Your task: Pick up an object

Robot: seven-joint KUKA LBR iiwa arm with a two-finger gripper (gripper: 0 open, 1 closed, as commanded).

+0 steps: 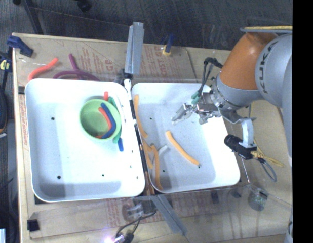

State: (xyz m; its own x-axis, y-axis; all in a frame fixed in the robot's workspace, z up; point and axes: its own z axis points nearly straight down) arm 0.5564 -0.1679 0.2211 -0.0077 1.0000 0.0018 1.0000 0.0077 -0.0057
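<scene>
— Two white bins, low in frame: left bin, right bin. Anything inside?

— Orange strip lying loose at lower centre of right bin. Higher and left, green bowl with coloured pieces.

— And higher up?

— Gripper over upper middle of right bin, tilted down-left, fingers slightly apart, clamped on nothing. Arm bent in from upper right.
</scene>
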